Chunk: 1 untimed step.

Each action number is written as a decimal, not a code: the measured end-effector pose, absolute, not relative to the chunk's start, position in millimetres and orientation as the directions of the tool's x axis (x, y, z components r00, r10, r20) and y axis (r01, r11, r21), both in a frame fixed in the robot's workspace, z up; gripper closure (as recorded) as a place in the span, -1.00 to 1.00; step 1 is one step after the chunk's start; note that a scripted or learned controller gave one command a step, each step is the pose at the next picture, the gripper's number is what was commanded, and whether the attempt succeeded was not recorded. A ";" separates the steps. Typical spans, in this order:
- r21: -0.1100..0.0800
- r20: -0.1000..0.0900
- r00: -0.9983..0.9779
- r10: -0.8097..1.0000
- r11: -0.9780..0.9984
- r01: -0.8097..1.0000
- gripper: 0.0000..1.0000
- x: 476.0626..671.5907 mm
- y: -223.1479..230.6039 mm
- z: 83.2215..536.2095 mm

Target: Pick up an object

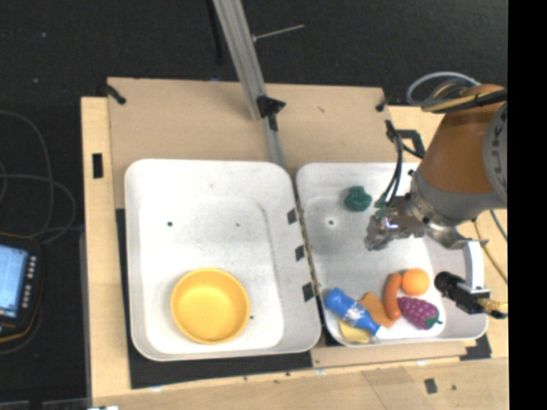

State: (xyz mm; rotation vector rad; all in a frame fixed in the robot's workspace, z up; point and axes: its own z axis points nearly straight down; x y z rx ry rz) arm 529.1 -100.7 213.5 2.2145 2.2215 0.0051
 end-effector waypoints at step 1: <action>0.002 0.002 -0.008 1.000 0.008 1.000 1.00 550.9 -43.6 212.0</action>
